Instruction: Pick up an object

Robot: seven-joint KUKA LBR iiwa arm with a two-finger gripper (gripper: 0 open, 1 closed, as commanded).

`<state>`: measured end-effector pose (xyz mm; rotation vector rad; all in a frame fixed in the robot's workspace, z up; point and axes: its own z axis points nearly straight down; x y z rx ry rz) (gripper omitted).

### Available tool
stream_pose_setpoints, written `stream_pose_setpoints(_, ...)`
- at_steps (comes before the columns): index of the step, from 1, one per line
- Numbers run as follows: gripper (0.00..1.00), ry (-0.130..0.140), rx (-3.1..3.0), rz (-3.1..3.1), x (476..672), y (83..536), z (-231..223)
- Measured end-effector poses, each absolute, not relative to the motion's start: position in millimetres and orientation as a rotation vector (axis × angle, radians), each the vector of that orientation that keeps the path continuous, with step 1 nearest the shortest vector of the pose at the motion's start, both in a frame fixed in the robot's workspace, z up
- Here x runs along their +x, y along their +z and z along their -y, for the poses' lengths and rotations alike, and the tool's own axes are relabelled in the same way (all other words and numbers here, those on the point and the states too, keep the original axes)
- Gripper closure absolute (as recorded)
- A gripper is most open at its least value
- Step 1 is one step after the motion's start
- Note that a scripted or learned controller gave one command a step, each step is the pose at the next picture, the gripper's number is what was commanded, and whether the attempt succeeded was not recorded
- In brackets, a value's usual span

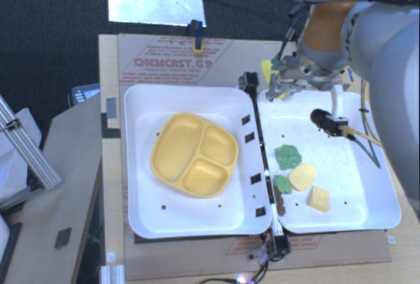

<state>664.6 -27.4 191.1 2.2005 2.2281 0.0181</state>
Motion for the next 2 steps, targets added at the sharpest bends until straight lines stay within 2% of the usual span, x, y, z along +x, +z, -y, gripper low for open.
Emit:
stream_pose_setpoints(1,1.00,0.003,2.220,-2.221,613.3,215.3,33.1)
stream_pose_setpoints(2,1.00,0.007,2.210,-2.231,577.4,257.9,-18.0)
